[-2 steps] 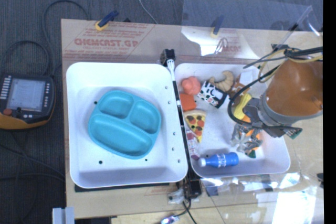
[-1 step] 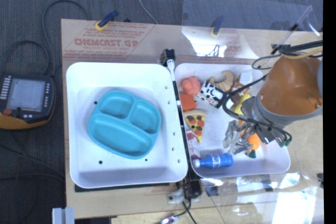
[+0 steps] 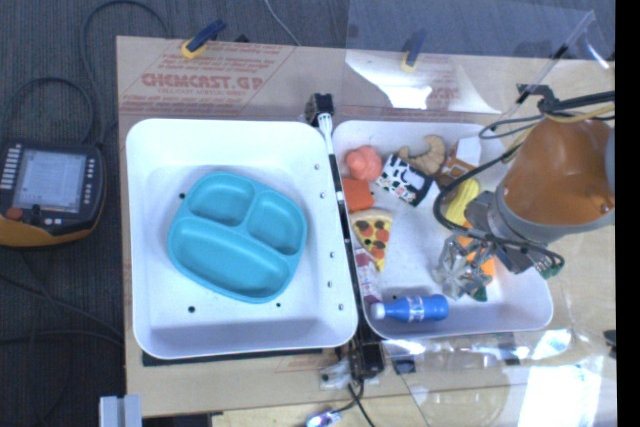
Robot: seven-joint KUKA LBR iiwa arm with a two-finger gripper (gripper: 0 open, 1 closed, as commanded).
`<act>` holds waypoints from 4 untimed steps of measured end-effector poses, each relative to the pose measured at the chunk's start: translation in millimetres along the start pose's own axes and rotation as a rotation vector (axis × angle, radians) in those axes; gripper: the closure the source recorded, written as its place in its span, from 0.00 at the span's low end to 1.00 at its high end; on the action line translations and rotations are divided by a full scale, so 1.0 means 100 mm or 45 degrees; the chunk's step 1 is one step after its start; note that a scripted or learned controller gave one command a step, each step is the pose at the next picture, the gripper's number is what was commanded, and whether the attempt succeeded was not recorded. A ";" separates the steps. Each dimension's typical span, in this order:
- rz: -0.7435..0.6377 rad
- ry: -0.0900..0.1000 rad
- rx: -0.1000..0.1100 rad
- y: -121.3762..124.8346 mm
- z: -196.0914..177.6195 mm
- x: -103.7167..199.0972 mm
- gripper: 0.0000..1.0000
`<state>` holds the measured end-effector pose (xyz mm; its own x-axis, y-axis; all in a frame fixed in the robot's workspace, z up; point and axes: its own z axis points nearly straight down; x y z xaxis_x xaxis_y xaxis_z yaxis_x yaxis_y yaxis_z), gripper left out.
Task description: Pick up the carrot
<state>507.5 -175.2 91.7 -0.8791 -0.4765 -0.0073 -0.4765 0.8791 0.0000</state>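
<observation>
"GIGMCAST.GR", mirrored, on cardboard sheet (image 3: 205, 81)

A brown bench (image 3: 200, 80) is carrying two shallow white bins side by side, the left bin (image 3: 150, 215) and the right bin (image 3: 520, 310). Blue-and-yellow clamps (image 3: 203, 37) are gripping its far edge, and a clear plastic sheet (image 3: 450, 65) is lying near its far right corner.

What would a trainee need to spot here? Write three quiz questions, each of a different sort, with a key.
1. True or false: the blue tray lies in the left bin.
2. Which lies nearest the right bin's front wall? A) pizza slice B) blue bottle C) banana
3. Fill in: the gripper hangs over the ____ bin, by the carrot.

Key: 1 true; 2 B; 3 right.
</observation>
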 end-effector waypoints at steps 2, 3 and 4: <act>0.014 -0.005 0.022 -0.06 -0.02 -0.07 1.00; 0.285 -0.019 0.017 -0.09 -0.02 0.03 1.00; 0.215 -0.017 0.024 0.28 -0.02 -0.05 1.00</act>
<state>498.5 -147.7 93.8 -0.9464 -0.3222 -0.0219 -0.3219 0.9466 -0.0165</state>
